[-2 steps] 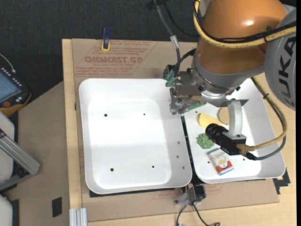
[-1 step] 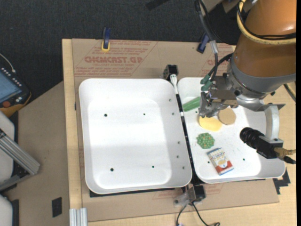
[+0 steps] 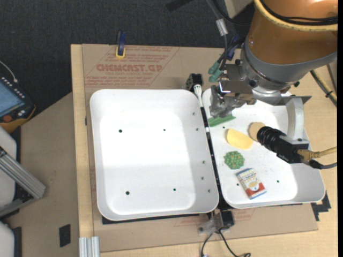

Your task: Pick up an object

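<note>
A brown board (image 3: 134, 63) lies on the bench, with red print on its far part. A small blue and yellow clip (image 3: 121, 46) sits on its far edge. Two white bins rest on the board, side by side and touching.

The left bin (image 3: 144, 159) has four small dark dots on its floor.

The right bin (image 3: 292, 181) has all the things in it. The claw (image 3: 222, 108) hangs over the far left corner of this bin, close to the wall between the bins. I cannot tell how wide the claw is open, and I cannot tell if it has hold of anything. A flat green strip (image 3: 220, 121) lies right under the claw, by the left wall. I cannot tell if the claw touches it.

A bit nearer and to the right lies a yellow lump (image 3: 239, 138). A bumpy green ball (image 3: 233, 159) sits just near of the lump. Nearer still lies a small box (image 3: 251, 182) in red, white and blue, flat on the floor. A brown thing (image 3: 255, 128) sits just right of the yellow lump, partly hidden.

The big arm (image 3: 289, 31) comes in from the far right, above the right bin.
</note>
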Action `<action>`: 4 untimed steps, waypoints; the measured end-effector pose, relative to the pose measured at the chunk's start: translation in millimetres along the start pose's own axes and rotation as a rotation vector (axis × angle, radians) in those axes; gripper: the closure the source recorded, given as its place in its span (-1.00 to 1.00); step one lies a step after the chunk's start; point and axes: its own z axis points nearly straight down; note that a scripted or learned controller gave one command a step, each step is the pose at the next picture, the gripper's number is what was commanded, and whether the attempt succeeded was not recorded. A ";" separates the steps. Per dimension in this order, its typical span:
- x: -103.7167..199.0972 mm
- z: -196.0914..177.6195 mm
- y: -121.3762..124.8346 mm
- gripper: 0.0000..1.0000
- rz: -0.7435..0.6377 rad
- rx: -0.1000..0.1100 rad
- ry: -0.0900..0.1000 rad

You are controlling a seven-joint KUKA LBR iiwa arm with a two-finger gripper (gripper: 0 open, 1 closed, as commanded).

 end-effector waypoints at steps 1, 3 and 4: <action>-30.5 47.9 -10.0 1.00 0.010 0.014 -0.004; -47.2 66.2 -10.0 1.00 0.011 0.014 -0.004; -11.9 9.6 -3.2 1.00 0.002 0.000 0.000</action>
